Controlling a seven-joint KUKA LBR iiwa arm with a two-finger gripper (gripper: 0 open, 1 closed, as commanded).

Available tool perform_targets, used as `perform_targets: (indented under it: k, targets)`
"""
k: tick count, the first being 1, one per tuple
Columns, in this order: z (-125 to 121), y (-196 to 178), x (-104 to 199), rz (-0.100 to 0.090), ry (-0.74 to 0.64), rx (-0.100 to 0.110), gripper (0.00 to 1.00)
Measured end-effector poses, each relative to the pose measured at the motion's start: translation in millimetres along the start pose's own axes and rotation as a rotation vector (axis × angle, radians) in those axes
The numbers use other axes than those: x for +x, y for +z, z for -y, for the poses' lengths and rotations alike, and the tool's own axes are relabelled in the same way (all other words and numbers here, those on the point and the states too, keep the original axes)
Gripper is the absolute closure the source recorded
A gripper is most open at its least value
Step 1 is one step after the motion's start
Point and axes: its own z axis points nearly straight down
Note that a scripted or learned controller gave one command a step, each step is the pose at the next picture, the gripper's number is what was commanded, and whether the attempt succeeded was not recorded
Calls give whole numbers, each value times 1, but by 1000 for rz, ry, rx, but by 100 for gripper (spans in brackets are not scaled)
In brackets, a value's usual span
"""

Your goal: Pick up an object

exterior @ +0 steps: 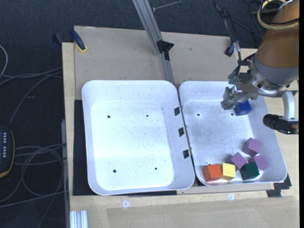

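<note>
My gripper point(231, 100) hangs over the far part of the right bin point(209, 127), below the grey and orange arm. A blue block point(243, 109) lies just to its right and slightly nearer, touching or nearly touching it; I cannot tell whether the block is between the jaws. In the bin's near right corner lie an orange block point(213, 172), a yellow block point(229, 170), a green block point(249, 172) and three purple blocks point(252, 146), point(238, 159), point(261, 162).
The left bin point(95, 127) sits beside the right one, with small black clips point(181, 131) along their shared edge. A slanted metal pole point(151, 25) crosses the bench behind the bins. Cables lie on the floor at the left.
</note>
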Motion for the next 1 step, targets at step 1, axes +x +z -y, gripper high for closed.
perform_targets:
  k: [1]
  targets:
    - [8, 14, 56, 0, 0, 2, 100]
